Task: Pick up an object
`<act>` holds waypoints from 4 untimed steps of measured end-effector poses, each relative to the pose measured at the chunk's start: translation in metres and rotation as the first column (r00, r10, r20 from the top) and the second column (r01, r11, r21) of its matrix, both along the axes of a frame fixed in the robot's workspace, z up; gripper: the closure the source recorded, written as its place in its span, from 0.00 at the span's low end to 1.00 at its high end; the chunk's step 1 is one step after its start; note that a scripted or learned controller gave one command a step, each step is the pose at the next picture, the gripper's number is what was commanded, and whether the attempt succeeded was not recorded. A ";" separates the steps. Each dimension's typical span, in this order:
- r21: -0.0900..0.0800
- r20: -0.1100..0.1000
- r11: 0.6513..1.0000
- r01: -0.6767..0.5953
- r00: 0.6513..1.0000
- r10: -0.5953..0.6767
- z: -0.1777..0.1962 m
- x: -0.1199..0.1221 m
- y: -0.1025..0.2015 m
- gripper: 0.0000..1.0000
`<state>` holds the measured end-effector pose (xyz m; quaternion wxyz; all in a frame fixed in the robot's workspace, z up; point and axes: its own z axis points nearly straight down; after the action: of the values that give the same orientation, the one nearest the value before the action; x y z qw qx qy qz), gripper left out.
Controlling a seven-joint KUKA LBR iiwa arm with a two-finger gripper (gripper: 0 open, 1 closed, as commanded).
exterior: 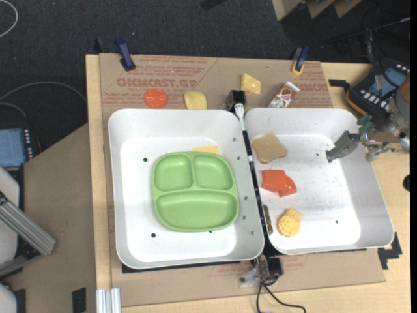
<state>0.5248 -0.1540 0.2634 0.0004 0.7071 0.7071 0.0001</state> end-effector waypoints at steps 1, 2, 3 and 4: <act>0.006 -0.013 1.000 -0.007 1.000 0.007 -0.108 0.007 0.068 0.00; 0.009 0.002 1.000 -0.002 1.000 0.002 -0.176 0.028 0.063 0.00; -0.002 0.012 1.000 0.008 1.000 -0.008 -0.173 -0.040 -0.007 0.00; -0.009 0.017 1.000 0.000 1.000 0.000 -0.173 -0.018 0.051 0.00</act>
<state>0.5070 -0.1029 0.0902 0.0093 0.7069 0.7072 0.0030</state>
